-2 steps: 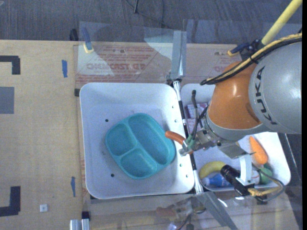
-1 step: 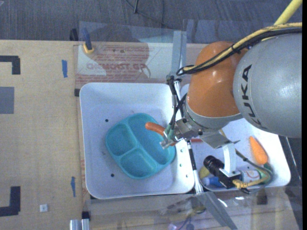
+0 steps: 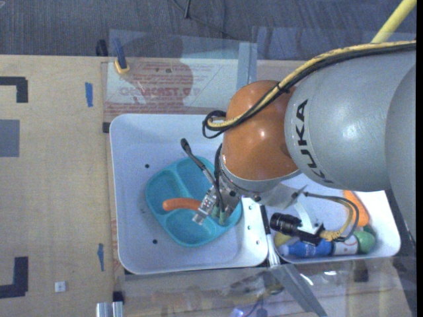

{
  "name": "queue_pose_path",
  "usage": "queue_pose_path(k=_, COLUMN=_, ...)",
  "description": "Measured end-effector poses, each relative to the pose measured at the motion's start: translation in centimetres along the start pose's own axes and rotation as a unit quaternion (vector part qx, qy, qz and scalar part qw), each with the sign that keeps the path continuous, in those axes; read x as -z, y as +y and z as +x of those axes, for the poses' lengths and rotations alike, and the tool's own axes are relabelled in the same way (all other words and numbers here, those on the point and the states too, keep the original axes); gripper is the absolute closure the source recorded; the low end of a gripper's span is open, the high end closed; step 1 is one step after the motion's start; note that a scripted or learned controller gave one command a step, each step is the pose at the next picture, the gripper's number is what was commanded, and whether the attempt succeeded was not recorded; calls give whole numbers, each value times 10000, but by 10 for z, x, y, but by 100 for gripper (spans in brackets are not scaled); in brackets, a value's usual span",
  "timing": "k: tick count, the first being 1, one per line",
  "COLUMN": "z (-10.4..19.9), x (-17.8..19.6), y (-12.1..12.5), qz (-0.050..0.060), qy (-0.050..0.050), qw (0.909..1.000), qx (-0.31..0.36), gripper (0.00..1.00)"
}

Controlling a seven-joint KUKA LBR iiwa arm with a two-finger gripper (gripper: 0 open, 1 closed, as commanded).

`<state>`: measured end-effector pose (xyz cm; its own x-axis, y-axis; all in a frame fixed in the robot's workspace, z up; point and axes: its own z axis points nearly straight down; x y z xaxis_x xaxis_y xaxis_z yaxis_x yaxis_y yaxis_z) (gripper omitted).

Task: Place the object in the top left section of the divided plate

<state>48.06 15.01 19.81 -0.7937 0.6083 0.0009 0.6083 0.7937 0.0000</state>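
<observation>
Two-finger metal gripper [image 3: 213, 207] is hanging over the right side of the teal plastic divided plate [image 3: 173, 231]; can't tell the finger state, the orange wrist joint is blocking most of it. Nothing is visibly pinched.

Long orange carrot-shaped object [image 3: 178, 204] is lying just left of the gripper, across the plate's middle, apparently on or near a divider rather than clearly in one section. Its right end is running under the gripper, so contact is unclear.

My read: the object is on the plate, but which section is uncertain. To finish well, it needs to be settling fully inside the top left section, not bridging a ridge. A slow, straight-up retreat would avoid dragging it.

Count: one plate, one orange object, both in the white shallow bin [image 3: 132, 177] under the gripper. The second white bin [image 3: 390, 240], right of the gripper, is holding several mixed items, including a blue-and-white one [image 3: 305, 249] and a green one [image 3: 365, 241]; exact number is hard to call.
</observation>
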Motion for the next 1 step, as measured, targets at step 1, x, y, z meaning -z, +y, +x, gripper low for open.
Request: queue_pose_path(k=1, z=0, x=0, y=0, qz=-2, qy=0, qw=10000, qx=-4, gripper=0)
